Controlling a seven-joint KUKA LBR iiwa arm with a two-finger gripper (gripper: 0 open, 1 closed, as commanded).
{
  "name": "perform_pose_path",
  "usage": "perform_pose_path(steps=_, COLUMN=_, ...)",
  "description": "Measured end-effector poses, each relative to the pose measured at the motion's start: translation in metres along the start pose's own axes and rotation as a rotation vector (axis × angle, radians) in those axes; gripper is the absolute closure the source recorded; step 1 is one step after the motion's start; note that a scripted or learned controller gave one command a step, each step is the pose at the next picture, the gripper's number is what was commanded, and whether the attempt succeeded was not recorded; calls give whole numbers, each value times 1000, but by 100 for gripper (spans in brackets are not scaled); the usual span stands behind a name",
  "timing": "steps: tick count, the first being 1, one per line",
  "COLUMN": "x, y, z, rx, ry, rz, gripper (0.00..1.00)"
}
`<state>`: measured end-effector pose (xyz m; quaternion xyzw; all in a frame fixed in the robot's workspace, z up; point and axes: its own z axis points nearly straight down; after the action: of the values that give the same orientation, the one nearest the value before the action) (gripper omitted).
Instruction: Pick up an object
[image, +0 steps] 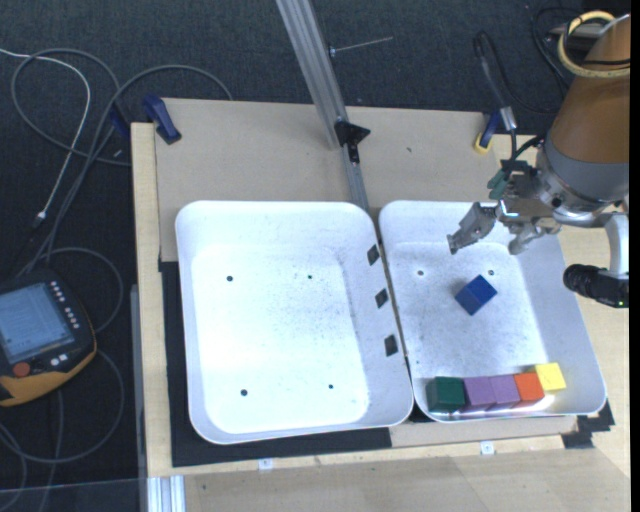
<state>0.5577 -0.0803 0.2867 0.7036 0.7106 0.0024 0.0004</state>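
Nearest the camera, well below the end effector (492, 232), a row of blocks lies along the right bin's (430, 300) front wall: green block (447, 392), purple block (485, 389), orange block (528, 385), yellow block (550, 376). Farther in, the blue cube (476, 293) sits on the bin floor, just below the end effector and apart from it. The end effector hangs with fingers spread wide, holding nothing. To its left lies the left bin (200, 250).
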Motion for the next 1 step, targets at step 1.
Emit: perform_pose_path(steps=1, x=-76, y=-29, z=108, rx=15, ry=-1, rz=16, gripper=0)
